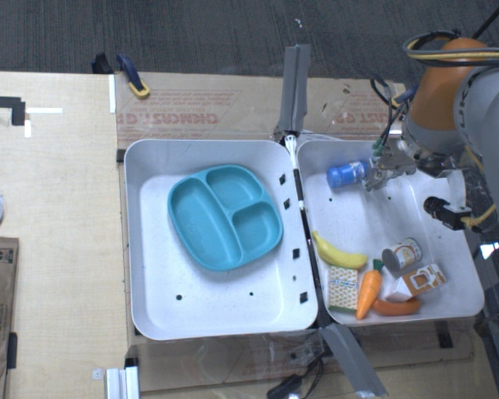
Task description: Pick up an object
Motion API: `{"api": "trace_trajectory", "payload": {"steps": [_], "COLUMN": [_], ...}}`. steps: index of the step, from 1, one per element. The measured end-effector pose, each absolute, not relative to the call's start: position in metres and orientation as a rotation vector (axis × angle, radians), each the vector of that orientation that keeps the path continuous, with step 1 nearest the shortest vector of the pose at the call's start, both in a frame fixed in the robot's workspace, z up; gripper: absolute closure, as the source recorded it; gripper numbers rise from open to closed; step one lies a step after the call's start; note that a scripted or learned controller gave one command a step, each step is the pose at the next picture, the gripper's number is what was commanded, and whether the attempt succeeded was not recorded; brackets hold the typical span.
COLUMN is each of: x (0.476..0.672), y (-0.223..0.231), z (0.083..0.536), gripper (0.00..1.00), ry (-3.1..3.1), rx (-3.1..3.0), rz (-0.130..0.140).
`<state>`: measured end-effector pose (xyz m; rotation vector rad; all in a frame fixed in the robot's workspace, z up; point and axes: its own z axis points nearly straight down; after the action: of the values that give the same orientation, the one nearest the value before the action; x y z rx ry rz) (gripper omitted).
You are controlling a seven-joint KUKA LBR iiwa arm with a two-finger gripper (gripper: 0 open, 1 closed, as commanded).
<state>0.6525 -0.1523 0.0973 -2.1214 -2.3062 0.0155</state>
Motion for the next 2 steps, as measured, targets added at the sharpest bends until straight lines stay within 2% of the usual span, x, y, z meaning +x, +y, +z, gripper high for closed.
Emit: {"api": "trace_trajectory", "payload": {"steps": [1,2], "x": [0.653,0.653], "y": [-0.152,-0.112], "z": [0.097,0.086], "gripper": [0.0,0.0], "ry": [-2.307,-2.12], "rx": [-2.121,-2.299], "rz": [0.015,0.026]}}
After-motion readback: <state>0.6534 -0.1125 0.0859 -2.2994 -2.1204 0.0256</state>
